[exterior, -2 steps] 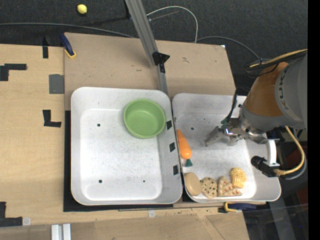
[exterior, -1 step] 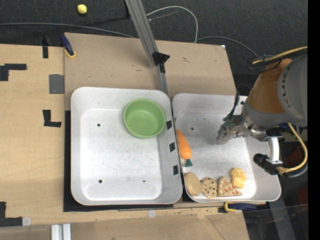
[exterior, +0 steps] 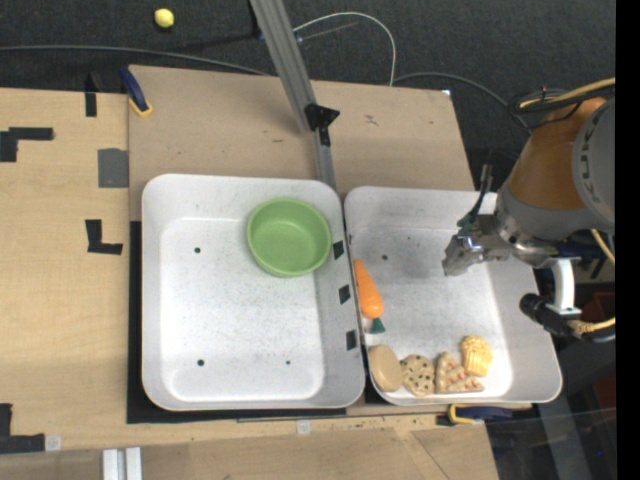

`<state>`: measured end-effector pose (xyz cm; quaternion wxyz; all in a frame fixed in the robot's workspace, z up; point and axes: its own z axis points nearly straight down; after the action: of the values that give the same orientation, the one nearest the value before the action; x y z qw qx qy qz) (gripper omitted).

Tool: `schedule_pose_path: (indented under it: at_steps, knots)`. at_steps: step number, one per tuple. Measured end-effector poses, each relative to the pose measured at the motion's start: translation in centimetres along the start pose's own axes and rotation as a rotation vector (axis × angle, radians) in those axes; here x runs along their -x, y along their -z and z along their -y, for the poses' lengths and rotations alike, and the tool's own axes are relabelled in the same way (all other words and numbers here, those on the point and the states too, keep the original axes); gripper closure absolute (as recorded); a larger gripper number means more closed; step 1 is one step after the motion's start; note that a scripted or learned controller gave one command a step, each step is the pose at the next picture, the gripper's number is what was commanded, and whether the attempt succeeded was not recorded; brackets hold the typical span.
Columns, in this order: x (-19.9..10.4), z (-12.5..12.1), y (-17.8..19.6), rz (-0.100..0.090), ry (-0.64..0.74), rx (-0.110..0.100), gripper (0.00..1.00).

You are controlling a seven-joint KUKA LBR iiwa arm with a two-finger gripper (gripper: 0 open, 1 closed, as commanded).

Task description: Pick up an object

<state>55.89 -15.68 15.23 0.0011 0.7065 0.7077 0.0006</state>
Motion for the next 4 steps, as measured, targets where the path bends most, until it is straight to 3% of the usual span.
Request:
schedule_pose_path:
  at_steps: [2,4]
  knots:
    - [-0.2,0.6,11.3,0.001,0.001,0.004,1.0]
    - [-9.6,-2.6,11.2,-0.002,0.005,-0.004,1.0]
